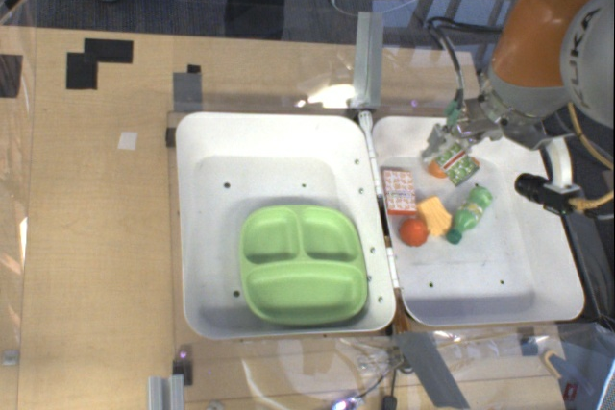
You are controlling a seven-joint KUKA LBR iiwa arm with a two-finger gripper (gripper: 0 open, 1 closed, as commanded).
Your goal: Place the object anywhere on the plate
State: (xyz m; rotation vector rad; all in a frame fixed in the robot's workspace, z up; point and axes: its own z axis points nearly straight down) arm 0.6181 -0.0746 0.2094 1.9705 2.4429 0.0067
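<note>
Early days here: the plate (303, 264) sits bare in the left bin (207, 149), nothing delivered yet. Over in the right bin (538, 293), the gripper (450, 149) hangs low over an orange-and-green packet (455, 168), and whether it's clamped or apart, I cannot tell. Just beside wait a bottle (469, 213), cheese wedge (435, 215), tomato (413, 231) and card (399, 189). The divider (375, 178) between bins must be crossed.

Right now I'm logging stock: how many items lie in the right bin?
5: card, cheese wedge, tomato, green bottle, and an orange-green item under the gripper, which may hide more.
</note>
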